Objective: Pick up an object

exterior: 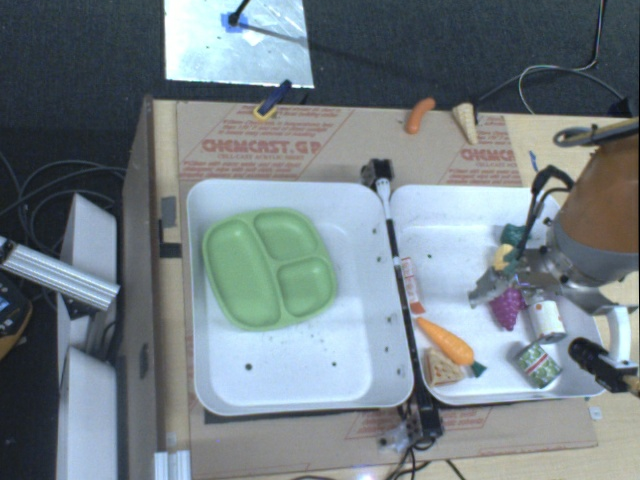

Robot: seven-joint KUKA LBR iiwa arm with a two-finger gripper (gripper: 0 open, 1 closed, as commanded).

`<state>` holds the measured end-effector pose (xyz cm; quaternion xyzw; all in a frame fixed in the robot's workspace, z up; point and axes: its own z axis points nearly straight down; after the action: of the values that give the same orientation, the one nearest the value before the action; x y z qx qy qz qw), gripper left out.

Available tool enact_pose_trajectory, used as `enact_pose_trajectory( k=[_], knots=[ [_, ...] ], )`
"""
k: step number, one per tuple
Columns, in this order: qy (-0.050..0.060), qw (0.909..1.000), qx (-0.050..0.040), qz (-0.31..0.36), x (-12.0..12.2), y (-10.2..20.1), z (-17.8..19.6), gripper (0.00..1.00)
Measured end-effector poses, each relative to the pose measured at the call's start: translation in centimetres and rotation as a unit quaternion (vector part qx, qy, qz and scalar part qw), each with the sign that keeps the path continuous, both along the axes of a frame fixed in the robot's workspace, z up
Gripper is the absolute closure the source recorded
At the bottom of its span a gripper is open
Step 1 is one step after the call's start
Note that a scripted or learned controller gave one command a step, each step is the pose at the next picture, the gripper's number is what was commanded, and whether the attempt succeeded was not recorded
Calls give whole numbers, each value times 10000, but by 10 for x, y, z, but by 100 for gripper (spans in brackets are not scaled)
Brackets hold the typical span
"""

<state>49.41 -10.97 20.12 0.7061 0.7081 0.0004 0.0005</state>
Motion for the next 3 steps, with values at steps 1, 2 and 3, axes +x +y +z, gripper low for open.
enact_pose_trajectory(
  k=[1, 2, 3],
  knots=[
    [-1, 10000, -7, -13, 11, -58, -10, 0],
    [-126, 9999, -80, -5, 20, -95, -93, 0],
    [-7, 10000, -2, 2, 82, -96, -117, 0]
  ],
)
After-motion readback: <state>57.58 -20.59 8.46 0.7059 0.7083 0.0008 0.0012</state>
